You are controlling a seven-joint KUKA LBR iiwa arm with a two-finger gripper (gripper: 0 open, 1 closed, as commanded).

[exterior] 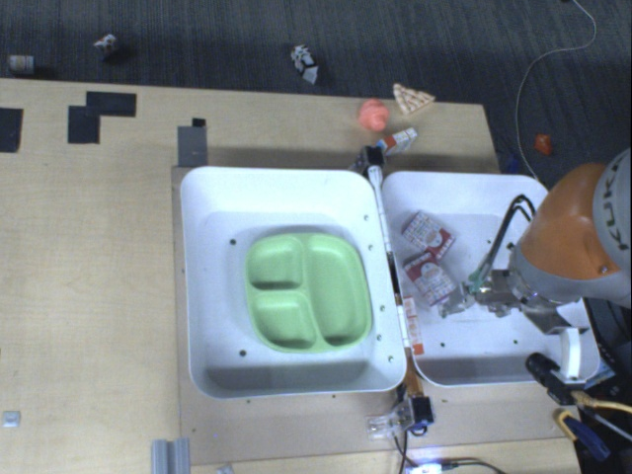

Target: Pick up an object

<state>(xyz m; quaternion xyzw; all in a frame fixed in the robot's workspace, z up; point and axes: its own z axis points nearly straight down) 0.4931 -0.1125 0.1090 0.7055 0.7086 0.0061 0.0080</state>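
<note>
In the right bin (464, 358) lie small red-and-white packets (428, 255), clustered at its left side near the divider. My gripper (464, 299) hangs low over that bin, just right of the lowest packet (434, 284), reaching in from the right under the orange wrist band (568, 230). Its tips are small and dark against the bin floor. A green three-compartment tray (308, 291) rests in the left bin (212, 265).
On the bench behind the bins lie a pink ball (373, 115), a wedge-shaped toy (412, 98) and a small tube (399, 141). Black cables run along the arm. Clips and connectors sit at the bins' front edge (405, 418).
</note>
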